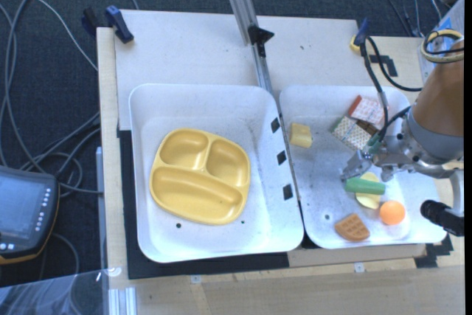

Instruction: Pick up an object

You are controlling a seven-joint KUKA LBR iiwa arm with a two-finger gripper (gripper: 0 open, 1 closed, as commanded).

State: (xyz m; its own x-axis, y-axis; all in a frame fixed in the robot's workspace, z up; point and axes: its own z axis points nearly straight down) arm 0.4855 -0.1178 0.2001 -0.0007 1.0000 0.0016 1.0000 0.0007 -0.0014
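My gripper [359, 164] hangs low in the right bin [317, 188], at the end of the grey arm that comes in from the right. Right under it lies a green block [365, 186], on top of a pale yellow slice [368, 200]. An orange ball [392, 212] and a brown waffle-like piece [352, 227] rest near the bin's front wall. A small yellow cube [300, 135] sits to the gripper's left. Two patterned packets [366, 111] [346, 131] lie just behind it. I see nothing gripped.
The left bin [147, 114] holds a yellow divided plate [199, 175]. A metal rail [243, 4] slants down to the ridge between the bins. Black cables [380, 77] trail over the right bin's back edge. A tablet [22, 214] lies off the bench at left.
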